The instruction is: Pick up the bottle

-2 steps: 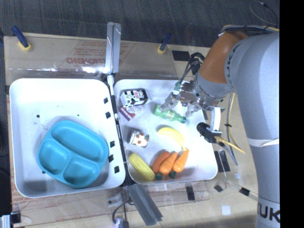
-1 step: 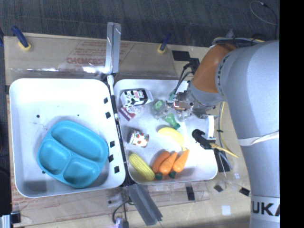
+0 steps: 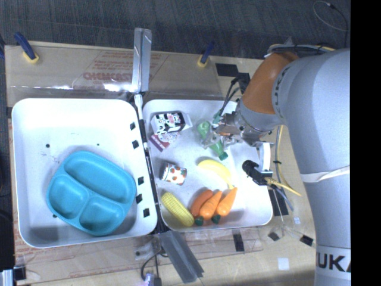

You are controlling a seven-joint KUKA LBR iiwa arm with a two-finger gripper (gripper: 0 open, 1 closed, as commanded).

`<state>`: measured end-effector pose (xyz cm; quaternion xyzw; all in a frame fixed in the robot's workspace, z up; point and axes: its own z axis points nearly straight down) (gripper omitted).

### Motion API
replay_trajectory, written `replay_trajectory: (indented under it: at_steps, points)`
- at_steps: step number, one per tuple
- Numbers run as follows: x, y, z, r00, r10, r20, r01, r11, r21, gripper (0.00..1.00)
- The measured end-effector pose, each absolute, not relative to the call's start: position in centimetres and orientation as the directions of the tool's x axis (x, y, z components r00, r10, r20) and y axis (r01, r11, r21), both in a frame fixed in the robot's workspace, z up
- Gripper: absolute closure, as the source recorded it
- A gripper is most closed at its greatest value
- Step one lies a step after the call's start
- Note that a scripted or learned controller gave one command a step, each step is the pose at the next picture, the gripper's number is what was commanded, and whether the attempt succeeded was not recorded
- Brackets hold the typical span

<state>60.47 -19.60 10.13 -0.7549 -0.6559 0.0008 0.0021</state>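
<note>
Bottle (image 3: 213, 138): small, translucent green, lay tilted in the right bin (image 3: 262, 216). Gripper (image 3: 223, 131) directly over it; jaws' state could not be told.

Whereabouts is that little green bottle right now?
The small green bottle lies in the right-hand white bin, toward its upper middle, just under the gripper, above the yellow banana and right of the black-and-white carton.
</note>
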Motion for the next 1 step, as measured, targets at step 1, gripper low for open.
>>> replay_trajectory:
  at_steps: [1]
  points:
    - [63.27,-17.23,21.27,0.143,0.99,0.0,0.99,-0.143,-0.001,1.0]
